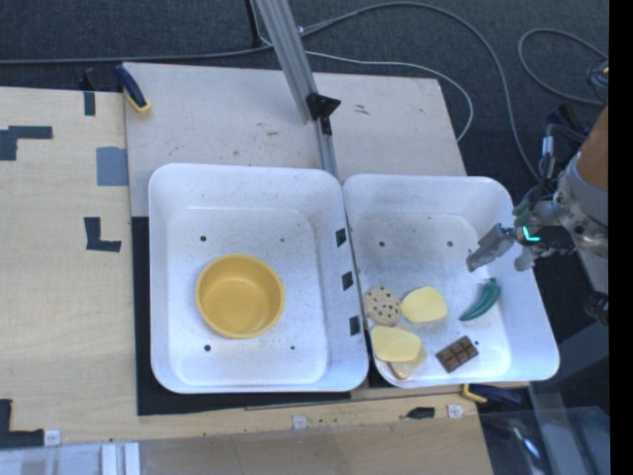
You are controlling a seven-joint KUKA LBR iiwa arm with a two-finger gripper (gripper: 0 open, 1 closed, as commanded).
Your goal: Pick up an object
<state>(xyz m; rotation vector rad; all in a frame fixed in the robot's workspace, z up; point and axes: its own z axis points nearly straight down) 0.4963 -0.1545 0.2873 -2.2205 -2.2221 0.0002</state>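
My gripper point(499, 258) hovers over the right edge of the right bin point(415, 198), open, with nothing between its fingers. One grey finger point(484, 249) slants toward the bin's middle. Just below the gripper lies a curved green piece point(481, 300). Further left and toward the front are a round speckled cookie point(382, 306), a pale yellow lump point(423, 305), a second yellow piece point(395, 342) lying over a tan slice point(406, 369), and a brown chocolate square point(457, 353). A yellow bowl point(239, 295) sits upright in the left bin point(237, 188).
A metal pole point(292, 52) slants down from the top to the seam between the bins. Cables point(495, 57) run over the dark floor at the back right. A blue and yellow tool point(133, 90) lies on the board's back left corner.
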